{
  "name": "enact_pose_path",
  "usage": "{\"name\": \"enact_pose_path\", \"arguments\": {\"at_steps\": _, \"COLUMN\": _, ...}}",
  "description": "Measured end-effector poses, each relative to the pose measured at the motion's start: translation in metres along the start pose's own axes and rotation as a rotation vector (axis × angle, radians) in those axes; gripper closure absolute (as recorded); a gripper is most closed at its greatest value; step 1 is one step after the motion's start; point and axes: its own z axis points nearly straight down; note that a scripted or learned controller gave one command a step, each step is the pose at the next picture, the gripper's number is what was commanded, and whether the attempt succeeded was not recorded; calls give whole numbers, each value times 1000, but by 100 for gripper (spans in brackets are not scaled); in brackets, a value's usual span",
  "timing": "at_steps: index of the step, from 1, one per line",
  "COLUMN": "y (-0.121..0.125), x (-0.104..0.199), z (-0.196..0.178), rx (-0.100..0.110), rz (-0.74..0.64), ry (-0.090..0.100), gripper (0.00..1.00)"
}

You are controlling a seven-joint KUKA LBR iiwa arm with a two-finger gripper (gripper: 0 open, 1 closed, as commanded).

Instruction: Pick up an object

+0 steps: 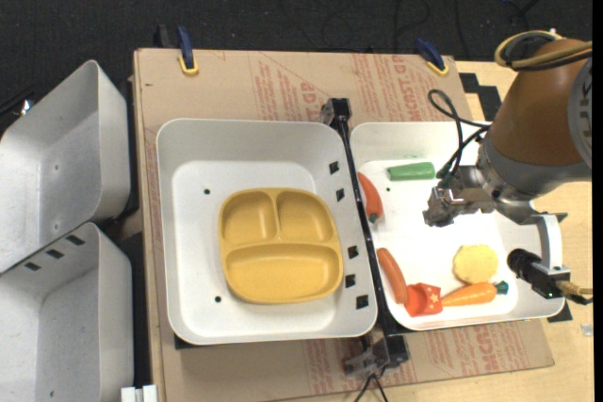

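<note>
gripper (441, 214) hovers over the right bin (415, 151), can't tell its grip; green block (410, 170) just beside, yellow ball (475, 263) and carrot (468, 295) below.

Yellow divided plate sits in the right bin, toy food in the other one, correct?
No. The camera view shows the yellow divided plate in the left bin. The toy food, such as the carrot and green block, lies in the right bin.

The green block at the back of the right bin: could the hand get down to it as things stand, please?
Probably yes. The green block lies alone on the bin floor, nothing on it, and the hand hovers just beside it.
</note>
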Motion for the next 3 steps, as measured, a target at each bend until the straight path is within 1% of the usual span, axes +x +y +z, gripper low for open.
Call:
{"name": "enact_pose_path", "arguments": {"at_steps": 1, "y": 10, "x": 48, "z": 6, "rx": 3, "rz": -5, "ry": 2, "gripper": 100}}
{"name": "enact_pose_path", "arguments": {"at_steps": 2, "y": 11, "x": 98, "z": -7, "rx": 2, "rz": -5, "ry": 2, "gripper": 100}}
{"name": "enact_pose_path", "arguments": {"at_steps": 3, "y": 8, "x": 147, "z": -5, "rx": 3, "rz": -4, "ry": 2, "gripper": 100}}
